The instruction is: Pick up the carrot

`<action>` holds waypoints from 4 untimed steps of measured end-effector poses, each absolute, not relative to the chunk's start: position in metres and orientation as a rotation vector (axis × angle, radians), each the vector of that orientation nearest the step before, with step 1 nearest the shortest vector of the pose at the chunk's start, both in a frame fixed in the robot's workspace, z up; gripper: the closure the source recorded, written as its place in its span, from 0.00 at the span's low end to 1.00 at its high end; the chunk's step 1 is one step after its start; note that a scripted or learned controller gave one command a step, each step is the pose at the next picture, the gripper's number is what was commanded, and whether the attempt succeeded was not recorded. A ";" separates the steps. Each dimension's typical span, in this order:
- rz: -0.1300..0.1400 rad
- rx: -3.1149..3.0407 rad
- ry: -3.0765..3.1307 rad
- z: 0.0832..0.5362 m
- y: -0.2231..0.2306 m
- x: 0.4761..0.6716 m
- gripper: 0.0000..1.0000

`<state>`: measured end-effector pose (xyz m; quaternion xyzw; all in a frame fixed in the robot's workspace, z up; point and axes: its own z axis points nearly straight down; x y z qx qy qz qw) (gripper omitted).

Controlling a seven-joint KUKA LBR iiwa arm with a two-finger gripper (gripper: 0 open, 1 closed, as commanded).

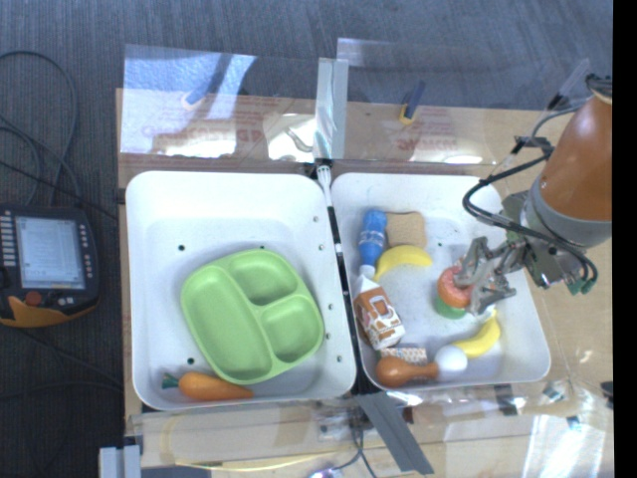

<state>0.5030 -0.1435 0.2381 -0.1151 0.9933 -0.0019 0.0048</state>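
Carrot (pixel 209 387) lies at lower left, untouched, beside the green plate (pixel 253 314). Hand (pixel 485 277), grip state indeterminable, hovers at right; next it must cross over.

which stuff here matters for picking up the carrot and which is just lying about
For the job:
carrot, front of the left bin
gripper, over the right bin

Lying about:
green plate
blue bottle
carton
banana
egg

Carrot (pixel 211 387) partly hidden under green plate (pixel 253 314)
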 end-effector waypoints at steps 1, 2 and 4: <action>0.000 -1.102 2.937 0.269 -0.091 0.505 1.00; -0.009 -0.776 3.034 0.421 -0.166 0.520 1.00; 0.006 -1.142 2.925 0.303 -0.077 0.617 1.00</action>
